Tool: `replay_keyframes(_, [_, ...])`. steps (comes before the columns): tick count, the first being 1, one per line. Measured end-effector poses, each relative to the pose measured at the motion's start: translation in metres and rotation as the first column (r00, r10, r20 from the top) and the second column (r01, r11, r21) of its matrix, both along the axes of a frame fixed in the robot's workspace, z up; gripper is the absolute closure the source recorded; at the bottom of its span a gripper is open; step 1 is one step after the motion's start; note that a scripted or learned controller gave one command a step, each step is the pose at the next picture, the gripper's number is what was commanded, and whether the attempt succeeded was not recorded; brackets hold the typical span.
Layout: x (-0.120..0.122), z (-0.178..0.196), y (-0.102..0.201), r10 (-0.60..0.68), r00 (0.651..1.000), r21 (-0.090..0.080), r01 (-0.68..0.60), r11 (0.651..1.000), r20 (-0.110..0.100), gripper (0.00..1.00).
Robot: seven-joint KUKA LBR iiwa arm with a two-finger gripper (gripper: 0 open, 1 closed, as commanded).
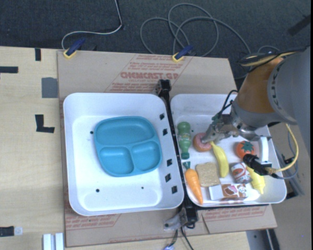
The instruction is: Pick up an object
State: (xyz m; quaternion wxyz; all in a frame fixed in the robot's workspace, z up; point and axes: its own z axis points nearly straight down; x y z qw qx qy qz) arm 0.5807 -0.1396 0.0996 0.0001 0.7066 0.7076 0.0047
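Two white bins sit side by side mid-frame on a cardboard sheet. The left bin (75, 139) holds a blue divided plate (128, 146), lying flat near its centre. The right bin (190, 104) holds the toy food, crowded toward its lower half.

Contents of the right bin: green bottle-like piece (184, 138) along the left wall; pink doughnut (201, 142) just right of it; yellow banana (220, 159) running down from the doughnut; slice of bread (207, 174) below; orange carrot (193, 185) at lower left; red tomato-like piece (244, 149) toward the right; a small printed packet (231, 191) near the bottom edge.

The arm (271, 90) enters from the right of the frame. The gripper (215, 134) is low in the right bin, right beside the doughnut and the banana's upper end. Finger state: cannot tell, the tips are too small and dark against the clutter. Nothing visibly between them.

Step in hand, by my reading: descent onto a target, probably the doughnut, grasp not yet confirmed. Next move calls for closing squarely on one piece without nudging the banana, which touches it, then a straight lift clear of the bin wall.
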Motion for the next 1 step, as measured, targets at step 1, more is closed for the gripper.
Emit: replay_keyframes(1, [-0.0281,0.0983,0.0470,0.001,1.000,-0.006,-0.001,1.000,-0.005,1.00])
